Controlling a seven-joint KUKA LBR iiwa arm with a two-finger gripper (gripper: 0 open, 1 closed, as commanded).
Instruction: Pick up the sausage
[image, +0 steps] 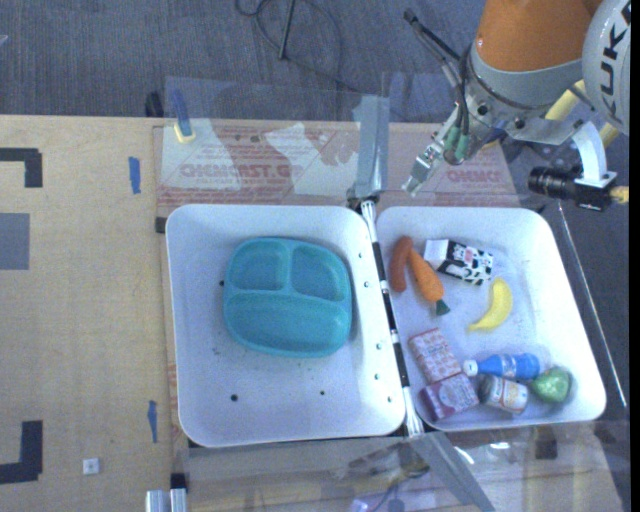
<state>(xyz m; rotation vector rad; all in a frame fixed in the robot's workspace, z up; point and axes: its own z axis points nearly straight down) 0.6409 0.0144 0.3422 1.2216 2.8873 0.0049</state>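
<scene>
**Sausage untouched, arm waiting above the bins**

Two white bins sit side by side on our bench; the right bin (570, 300) holds the sausage (399, 263), lying at its left wall, touching the carrot (425, 277). Our gripper (432, 165) hangs above the bin's far edge, apart from the sausage. It appears to carry nothing, though we cannot tell how wide it stands. Approach, descent, grasp and lift all remain.
</scene>
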